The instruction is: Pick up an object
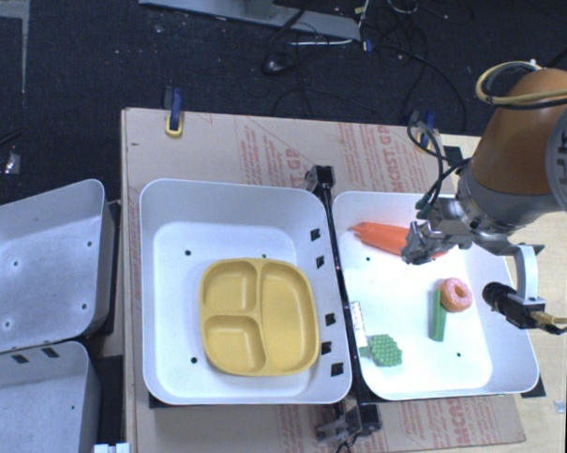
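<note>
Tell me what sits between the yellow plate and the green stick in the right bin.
In the camera view, between the yellow plate and the green stick lie the bins' adjoining walls and the green textured block; otherwise bare white floor.

glossy plastic tray [259,316], smooth white bins [235,207]

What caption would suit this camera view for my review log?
KUKA arm's gripper low at the orange carrot in the right bin; yellow divided plate in the left bin.
</note>
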You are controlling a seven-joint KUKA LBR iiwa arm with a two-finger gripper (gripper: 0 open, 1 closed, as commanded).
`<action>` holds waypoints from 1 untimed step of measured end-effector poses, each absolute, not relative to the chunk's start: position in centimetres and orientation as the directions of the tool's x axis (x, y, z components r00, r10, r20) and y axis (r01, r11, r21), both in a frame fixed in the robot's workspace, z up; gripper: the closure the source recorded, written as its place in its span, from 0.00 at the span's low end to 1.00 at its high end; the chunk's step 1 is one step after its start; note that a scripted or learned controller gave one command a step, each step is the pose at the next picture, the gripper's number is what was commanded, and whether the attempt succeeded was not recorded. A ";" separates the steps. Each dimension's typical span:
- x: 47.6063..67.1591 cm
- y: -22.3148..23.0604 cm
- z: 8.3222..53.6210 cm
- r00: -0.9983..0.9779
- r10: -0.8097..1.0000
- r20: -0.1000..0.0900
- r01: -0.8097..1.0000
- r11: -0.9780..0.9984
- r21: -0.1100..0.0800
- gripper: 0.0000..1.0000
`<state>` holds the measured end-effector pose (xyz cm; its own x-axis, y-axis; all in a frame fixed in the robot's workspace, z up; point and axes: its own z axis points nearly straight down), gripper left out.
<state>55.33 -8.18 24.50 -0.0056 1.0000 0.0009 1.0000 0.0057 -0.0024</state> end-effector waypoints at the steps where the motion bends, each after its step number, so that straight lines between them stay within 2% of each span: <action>1: 53.8 -3.2 23.5 -0.006 1.000 0.001 1.000 0.006 -0.003 1.00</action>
